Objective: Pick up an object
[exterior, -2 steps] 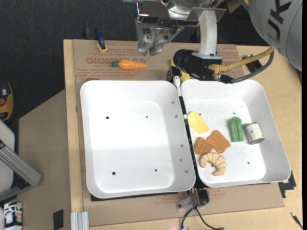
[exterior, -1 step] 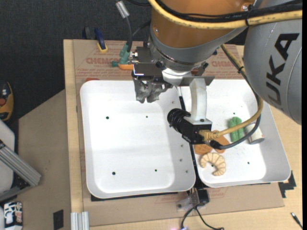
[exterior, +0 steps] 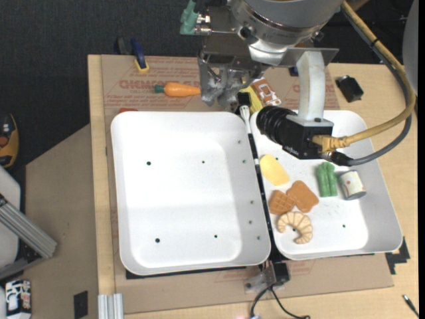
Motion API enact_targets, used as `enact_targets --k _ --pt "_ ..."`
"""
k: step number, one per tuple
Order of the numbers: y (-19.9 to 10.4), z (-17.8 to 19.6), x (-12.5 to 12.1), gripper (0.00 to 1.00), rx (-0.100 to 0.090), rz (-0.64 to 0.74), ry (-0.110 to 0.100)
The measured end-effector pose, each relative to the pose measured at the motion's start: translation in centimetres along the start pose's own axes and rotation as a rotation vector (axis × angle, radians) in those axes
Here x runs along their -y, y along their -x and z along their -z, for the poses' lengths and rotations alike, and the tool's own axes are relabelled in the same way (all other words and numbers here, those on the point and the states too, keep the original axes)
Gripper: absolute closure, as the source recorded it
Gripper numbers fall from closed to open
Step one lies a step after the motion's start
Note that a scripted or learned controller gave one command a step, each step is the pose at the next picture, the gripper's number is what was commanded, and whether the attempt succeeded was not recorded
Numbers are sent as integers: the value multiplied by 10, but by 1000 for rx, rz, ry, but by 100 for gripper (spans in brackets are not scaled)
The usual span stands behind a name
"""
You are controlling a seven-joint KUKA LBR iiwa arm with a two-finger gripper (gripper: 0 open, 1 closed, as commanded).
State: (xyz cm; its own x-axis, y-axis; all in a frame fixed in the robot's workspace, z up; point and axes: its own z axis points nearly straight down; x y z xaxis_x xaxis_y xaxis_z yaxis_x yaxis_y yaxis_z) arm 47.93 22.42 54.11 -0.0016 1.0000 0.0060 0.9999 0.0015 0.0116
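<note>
My gripper (exterior: 223,89) hangs above the far rim where the two bins meet, under the big grey and orange wrist. A brown and yellow packet (exterior: 257,96) lies just right of it at the far corner of the right bin (exterior: 378,226). That bin also holds a yellow wedge (exterior: 273,170), two waffle-like biscuits (exterior: 295,198), a croissant (exterior: 297,226), a green piece (exterior: 326,179) and a small silver can (exterior: 352,185). An orange carrot (exterior: 179,90) lies on the board beyond the left bin (exterior: 179,198), just left of the gripper.
A black camera unit (exterior: 292,133) with a tan cable (exterior: 385,128) hangs from the arm over the right bin's far side. A blue and yellow clip (exterior: 139,60) and a black block (exterior: 348,88) rest on the cardboard (exterior: 99,178) outside the bins.
</note>
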Motion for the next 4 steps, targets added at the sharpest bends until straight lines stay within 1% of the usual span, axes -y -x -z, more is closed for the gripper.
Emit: enact_targets --k 1,2,3,4 --pt "0 -6 0 0 6 0 -12" --pt "-1 5 0 100 4 1 -8" --pt "-1 4 0 0 5 1 -9" --pt "-2 15 0 100 3 2 -5"
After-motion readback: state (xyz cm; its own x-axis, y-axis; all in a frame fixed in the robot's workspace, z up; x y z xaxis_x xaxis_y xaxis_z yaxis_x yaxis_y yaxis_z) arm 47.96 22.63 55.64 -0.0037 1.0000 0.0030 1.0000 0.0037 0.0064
